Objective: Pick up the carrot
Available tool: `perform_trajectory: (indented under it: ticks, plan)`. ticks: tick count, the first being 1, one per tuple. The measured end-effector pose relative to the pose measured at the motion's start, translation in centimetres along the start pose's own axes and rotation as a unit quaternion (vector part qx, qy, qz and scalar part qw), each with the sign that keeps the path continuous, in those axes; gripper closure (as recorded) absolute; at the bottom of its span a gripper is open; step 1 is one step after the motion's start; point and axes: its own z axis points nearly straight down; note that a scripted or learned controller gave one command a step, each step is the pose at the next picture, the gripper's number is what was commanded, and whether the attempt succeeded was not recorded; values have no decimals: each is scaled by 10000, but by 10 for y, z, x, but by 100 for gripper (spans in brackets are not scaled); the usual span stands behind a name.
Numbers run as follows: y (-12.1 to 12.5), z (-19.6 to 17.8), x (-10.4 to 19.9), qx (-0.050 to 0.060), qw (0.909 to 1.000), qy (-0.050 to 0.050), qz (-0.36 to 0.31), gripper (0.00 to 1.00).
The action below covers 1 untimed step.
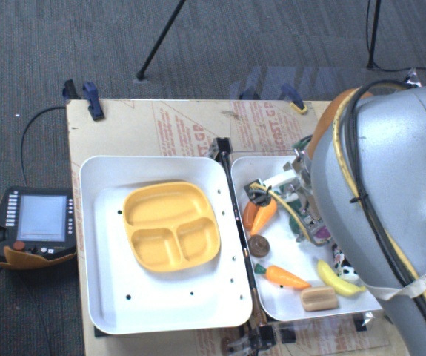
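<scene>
**Carrot sitting at the front of the right bin, gripper parked above the puck**

The carrot (287,277), orange with a green stub on its end, lies flat in the right bin (275,163). It's just below the brown puck (258,245) in the view and a bit to its right, with the green end pointing toward the puck. Nothing is touching it.

Just above the puck there's a second orange tapered piece (260,215), fatter and standing at a tilt. It could be another carrot, hard to say. The gripper (290,199) sits up and to the right of the puck, close to that fat orange piece. The arm's grey body covers too much, so whether the jaws are released or clenched can't be told, and nothing is visibly held.

Further right of the puck, past the carrot, are a banana (338,280) and a tan block (319,299), side by side near the bin's front corner.

Left of the puck, across the divider, the left bin (101,273) holds a yellow divided plate (172,225).
</scene>
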Motion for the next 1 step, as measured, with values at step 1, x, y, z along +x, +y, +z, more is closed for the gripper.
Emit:
perform_trajectory:
  ticks: [1]
  plan:
    - [5, 1, -50, 19, 9974, -17, -719, 0]
